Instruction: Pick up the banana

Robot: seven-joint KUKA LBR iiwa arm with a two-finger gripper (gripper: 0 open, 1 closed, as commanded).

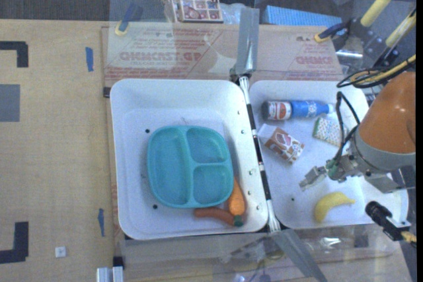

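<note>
So: banana (pixel 334 205) lies flat on the floor of the right bin (pixel 291 208), near its front edge and toward the front-right corner. Curve bows up, one tip pointing right, fatter end to the front-left. Nothing touches it. Bare white floor to its left and behind-left, so room there; front rim is close, less room that way.

Tool (pixel 314 176) hangs just behind and left of the banana, above the bin floor, apart from the fruit. Two pale fingers point left; they look slightly spread w/ nothing between them, though they're small and blurry. No contact w/ any item as far as can be told.

Arm (pixel 390 129) comes in from the right, orange band over the bin's right side, w/ cables looping above it; it covers the right rim there.

Farther back in the same bin: small red-and-white carton (pixel 285 144) near the centre-left, tilted; green-speckled packet (pixel 326 130) right of it; bottle (pixel 296 109) w/ blue body and red end lying on its side along the back.

Left bin (pixel 132 102) sits beside it, rims touching at the middle. It has a teal divided plate (pixel 190 167) and a carrot (pixel 225 211) at the plate's front-right corner, near the shared rim.

Both bins sit on the worktop (pixel 53 142), open wood to the left.
</note>
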